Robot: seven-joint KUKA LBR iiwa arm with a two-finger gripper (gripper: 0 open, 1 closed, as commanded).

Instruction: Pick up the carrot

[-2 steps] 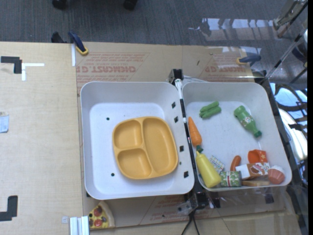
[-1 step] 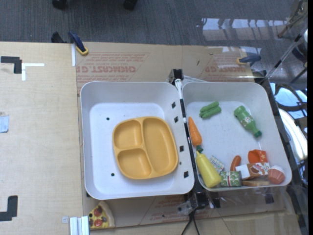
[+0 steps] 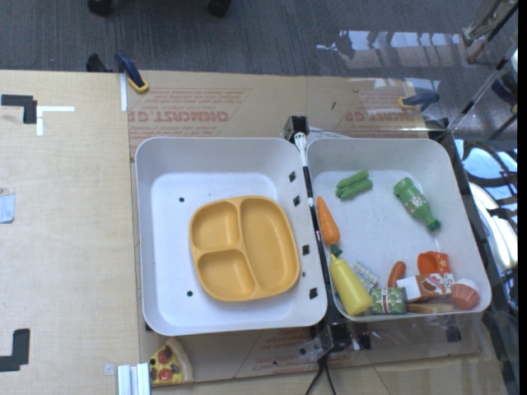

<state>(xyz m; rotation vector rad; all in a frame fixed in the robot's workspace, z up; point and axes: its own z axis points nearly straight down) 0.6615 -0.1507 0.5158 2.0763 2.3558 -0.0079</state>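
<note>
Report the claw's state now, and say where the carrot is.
Claw: cannot be told from this view.
Carrot: lying in the right bin, against its left wall, nothing gripping it.

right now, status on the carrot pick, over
Carrot lying untouched at the right bin's left wall. Yellow bottle close below it, apart. Green peas clear above.

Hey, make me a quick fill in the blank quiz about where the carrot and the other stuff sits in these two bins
1. The carrot lies in the ____ bin.
2. The yellow plate has ____ compartments.
3. The green bottle lies to the ____ of the carrot.
4. The bottle just below the carrot is ____.

Missing words: right; three; right; yellow
</note>
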